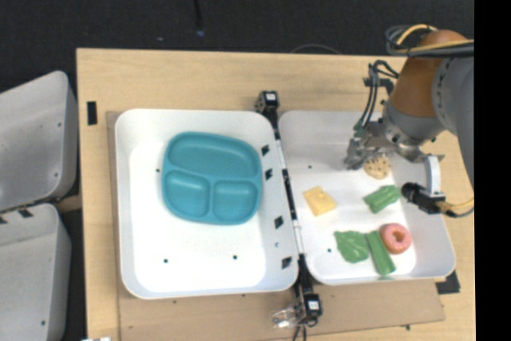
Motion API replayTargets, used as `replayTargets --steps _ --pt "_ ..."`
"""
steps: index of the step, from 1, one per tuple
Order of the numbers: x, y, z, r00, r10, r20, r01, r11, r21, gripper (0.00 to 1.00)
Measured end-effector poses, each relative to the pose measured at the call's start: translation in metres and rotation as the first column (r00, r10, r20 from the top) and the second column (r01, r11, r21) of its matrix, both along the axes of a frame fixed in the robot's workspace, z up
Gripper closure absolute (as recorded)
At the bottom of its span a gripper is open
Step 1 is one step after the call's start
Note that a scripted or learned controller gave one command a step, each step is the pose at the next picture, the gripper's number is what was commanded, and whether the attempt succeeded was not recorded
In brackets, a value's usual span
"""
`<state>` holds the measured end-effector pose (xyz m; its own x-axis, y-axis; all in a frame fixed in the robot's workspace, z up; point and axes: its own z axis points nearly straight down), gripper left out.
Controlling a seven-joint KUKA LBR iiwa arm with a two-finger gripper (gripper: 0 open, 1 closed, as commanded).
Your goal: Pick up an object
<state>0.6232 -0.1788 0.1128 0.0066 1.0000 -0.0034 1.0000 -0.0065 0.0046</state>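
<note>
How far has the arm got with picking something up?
Done: the gripper is down in the right white bin, beside the speckled tan cookie. In hand: nothing visibly. Left: grasping and lifting; the yellow wedge, pink ring and green pieces lie on the bin floor.

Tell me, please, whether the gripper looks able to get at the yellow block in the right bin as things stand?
Probably yes. The yellow block lies alone on bare bin floor, apart from the green pieces and the pink ring. The gripper hovers just up and right of it, by the cookie, with nothing between.
</note>
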Motion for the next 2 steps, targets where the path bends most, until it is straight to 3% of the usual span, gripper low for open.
replayTargets --steps 2 --pt "0.01 -0.008 0.114 1.0 0.009 0.003 -0.009 1.0 0.001 1.0"
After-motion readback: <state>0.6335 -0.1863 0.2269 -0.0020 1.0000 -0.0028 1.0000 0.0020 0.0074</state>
